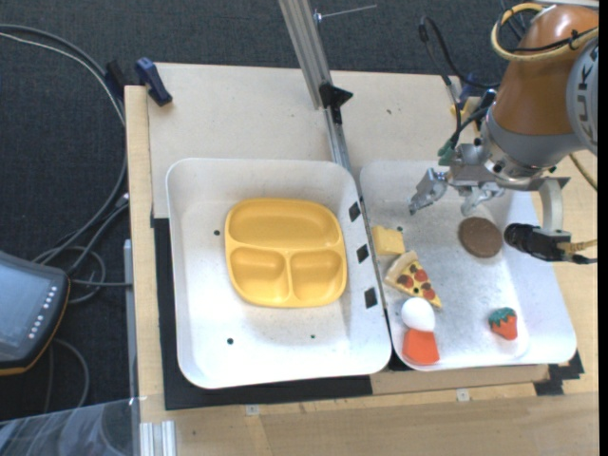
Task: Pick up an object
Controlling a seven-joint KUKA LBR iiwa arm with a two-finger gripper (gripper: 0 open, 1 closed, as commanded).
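My gripper (450,195) hangs over the far part of the right bin (541,354), open, with nothing between its fingers. Just below and to its right lies a round brown cookie (481,237). Along the bin's left wall sit a yellow cheese wedge (387,240), a pizza slice (414,279), a white egg (417,313) and an orange piece (422,347). A strawberry (503,323) rests near the front right corner.
The left bin (190,350) holds a yellow divided plate (285,252). A metal pole (304,27) rises from between the two bins at the back. A blue clip (152,79) lies at the bench's far left corner.
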